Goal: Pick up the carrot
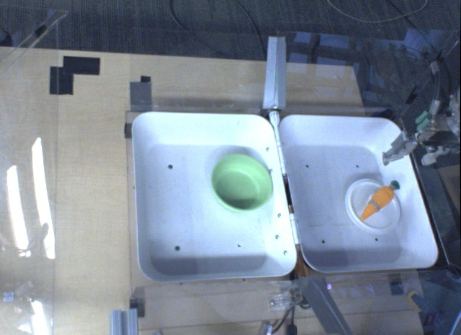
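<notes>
On my bench I see two white bins side by side: the left bin [155,204], well away from the gripper, holds a green bowl [243,181] near its right wall. The right bin [324,247] lies just below the gripper [418,146], which sits at that bin's upper right rim. I cannot tell how the gripper is set. Below it and slightly to its left, a small white plate [355,211] rests on the bin floor. The carrot [379,202] lies on that plate, apart from the gripper, green tip pointing up toward it.
</notes>
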Controlling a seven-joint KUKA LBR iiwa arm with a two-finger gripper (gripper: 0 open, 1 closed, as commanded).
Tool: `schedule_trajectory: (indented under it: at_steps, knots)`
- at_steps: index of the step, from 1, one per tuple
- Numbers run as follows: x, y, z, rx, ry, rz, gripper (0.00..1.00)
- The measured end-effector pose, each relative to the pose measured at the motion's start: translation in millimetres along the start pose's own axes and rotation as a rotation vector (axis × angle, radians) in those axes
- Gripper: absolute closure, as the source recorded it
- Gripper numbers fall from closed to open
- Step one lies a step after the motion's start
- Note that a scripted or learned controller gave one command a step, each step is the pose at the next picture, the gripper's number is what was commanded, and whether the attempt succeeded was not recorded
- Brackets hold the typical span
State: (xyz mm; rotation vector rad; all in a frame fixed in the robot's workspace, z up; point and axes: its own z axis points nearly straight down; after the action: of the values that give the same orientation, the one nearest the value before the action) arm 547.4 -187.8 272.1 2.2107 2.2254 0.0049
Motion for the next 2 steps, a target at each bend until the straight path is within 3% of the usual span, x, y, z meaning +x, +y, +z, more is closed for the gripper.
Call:
schedule_trajectory:
  at_steps: [1, 2]
  knots:
    - [-16, -37, 148, -0.015, -0.002, 0.061, 0.0]
    - [-14, -34, 158, -0.064, -0.018, -0.062, 0.0]
